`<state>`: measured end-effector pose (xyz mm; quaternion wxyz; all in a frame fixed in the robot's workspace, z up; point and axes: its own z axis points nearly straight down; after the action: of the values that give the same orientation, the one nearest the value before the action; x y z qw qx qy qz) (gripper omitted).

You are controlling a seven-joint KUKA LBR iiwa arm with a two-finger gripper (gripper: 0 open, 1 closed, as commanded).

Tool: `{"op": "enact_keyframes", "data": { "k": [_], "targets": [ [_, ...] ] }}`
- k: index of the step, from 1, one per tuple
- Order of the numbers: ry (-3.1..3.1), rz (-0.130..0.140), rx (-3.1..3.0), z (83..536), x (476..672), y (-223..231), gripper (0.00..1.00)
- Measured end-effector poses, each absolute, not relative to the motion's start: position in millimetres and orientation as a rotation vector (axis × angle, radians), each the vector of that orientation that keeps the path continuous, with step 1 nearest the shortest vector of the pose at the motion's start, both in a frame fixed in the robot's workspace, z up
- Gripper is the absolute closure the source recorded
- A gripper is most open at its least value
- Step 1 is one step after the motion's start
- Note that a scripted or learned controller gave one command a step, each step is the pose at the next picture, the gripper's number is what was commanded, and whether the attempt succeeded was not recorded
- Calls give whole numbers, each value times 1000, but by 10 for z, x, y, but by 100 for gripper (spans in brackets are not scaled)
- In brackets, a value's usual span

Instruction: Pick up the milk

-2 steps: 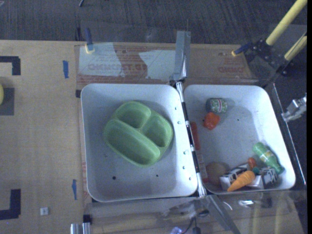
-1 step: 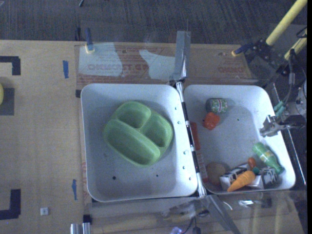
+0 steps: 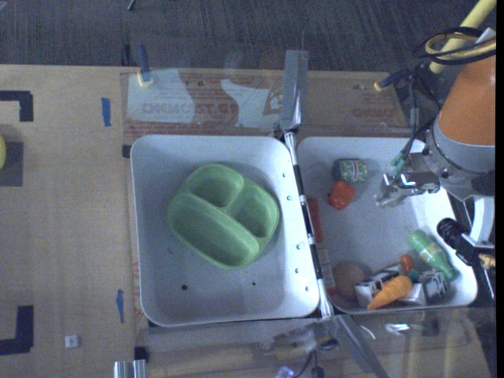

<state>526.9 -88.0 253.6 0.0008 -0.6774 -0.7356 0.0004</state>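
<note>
Two shallow white bins sit side by side on a tan tabletop, with the right bin as the scene's anchor. The milk, a small white carton with dark printing lying on its side, rests at that bin's near edge, partly covered by an orange carrot. A brownish round item lies just left of the carton, and a green bottle lies to its right. Toward the bin's far side are a small dark can and a red item. The gripper hangs over the bin's far right part, well apart from the milk; whether its fingers are spread or pressed together cannot be told. The left bin holds a green divided plate.
</note>
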Motion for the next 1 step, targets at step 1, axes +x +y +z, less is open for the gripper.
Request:
{"op": "enact_keyframes", "data": {
  "k": [1],
  "targets": [
    [-2310, 1, -2127, 2538, 5270, -881, 0]
  ]
}}
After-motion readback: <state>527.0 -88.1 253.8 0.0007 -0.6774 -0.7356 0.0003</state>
